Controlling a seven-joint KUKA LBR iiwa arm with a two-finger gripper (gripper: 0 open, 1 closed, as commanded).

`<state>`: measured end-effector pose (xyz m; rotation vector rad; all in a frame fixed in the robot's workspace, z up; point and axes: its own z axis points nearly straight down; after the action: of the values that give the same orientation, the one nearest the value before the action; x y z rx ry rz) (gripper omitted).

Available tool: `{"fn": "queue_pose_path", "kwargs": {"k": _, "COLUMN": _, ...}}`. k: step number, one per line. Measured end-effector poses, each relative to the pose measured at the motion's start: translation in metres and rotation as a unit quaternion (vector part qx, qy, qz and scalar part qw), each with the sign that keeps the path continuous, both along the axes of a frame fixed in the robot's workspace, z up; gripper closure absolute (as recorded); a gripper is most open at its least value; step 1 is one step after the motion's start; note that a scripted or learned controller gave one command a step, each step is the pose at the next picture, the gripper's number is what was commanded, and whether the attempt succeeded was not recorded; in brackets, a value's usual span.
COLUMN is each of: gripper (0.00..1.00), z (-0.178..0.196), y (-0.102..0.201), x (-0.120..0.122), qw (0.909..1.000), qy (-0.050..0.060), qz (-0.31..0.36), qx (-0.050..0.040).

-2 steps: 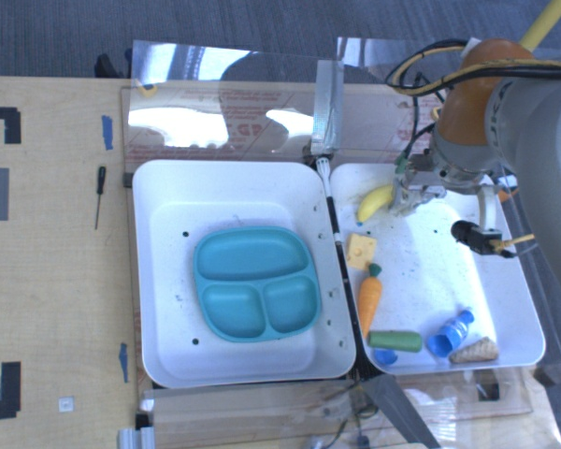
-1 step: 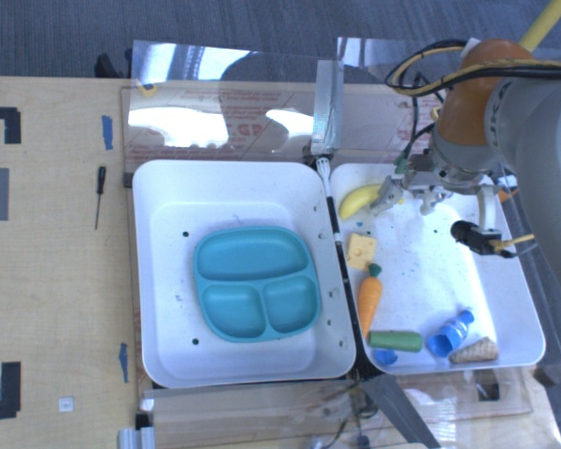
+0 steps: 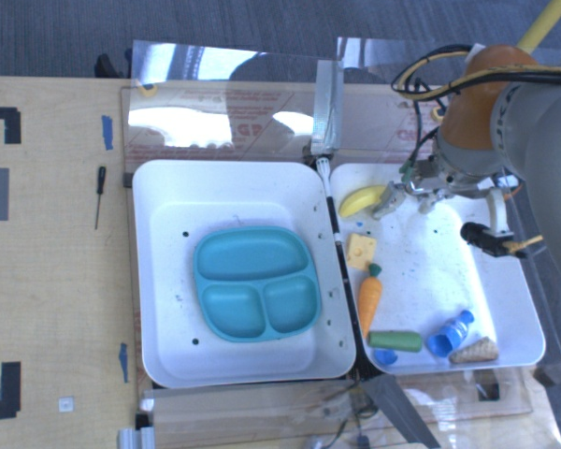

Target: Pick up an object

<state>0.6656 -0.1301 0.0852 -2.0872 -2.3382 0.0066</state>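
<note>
My gripper (image 3: pixel 408 197) hangs over the back of the right bin (image 3: pixel 449 260), its two fingers spread apart and nothing between them. A yellow banana (image 3: pixel 360 201) lies just left of the left finger, close to it; whether they touch I cannot tell. In front of the banana lies a pale yellow cheese wedge (image 3: pixel 360 250), and nearer still an orange carrot (image 3: pixel 369 299). Along the front wall sit a green cucumber (image 3: pixel 395 341), a blue bottle (image 3: pixel 450 334) and a tan cone (image 3: pixel 476 350).
The left bin (image 3: pixel 159 204) holds a teal divided plate (image 3: pixel 257 282). A metal divider (image 3: pixel 325 120) stands behind the seam between the bins. The arm's grey body and orange band (image 3: pixel 486 101) loom over the right bin's back right corner.
</note>
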Motion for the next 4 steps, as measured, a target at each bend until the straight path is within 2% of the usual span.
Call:
{"fn": "queue_pose_path", "kwargs": {"k": 1, "gripper": 1.00, "z": 0.011, "y": 0.000, "x": 0.000, "qw": 1.0000, "qy": 0.003, "qz": 0.001, "qx": -0.0007}}
{"fn": "queue_pose_path", "kwargs": {"k": 2, "gripper": 0.00, "z": 0.012, "y": 0.001, "x": 0.000, "qw": 1.0000, "qy": 0.001, "qz": 0.001, "qx": -0.0010}}
{"fn": "queue_pose_path", "kwargs": {"k": 3, "gripper": 0.00, "z": 0.001, "y": 0.032, "x": 0.001, "qw": 0.9995, "qy": -0.003, "qz": 0.032, "qx": -0.0022}}
{"fn": "queue_pose_path", "kwargs": {"k": 4, "gripper": 0.00, "z": 0.001, "y": -0.003, "x": -0.013, "qw": 0.9998, "qy": -0.004, "qz": 0.019, "qx": -0.0013}}
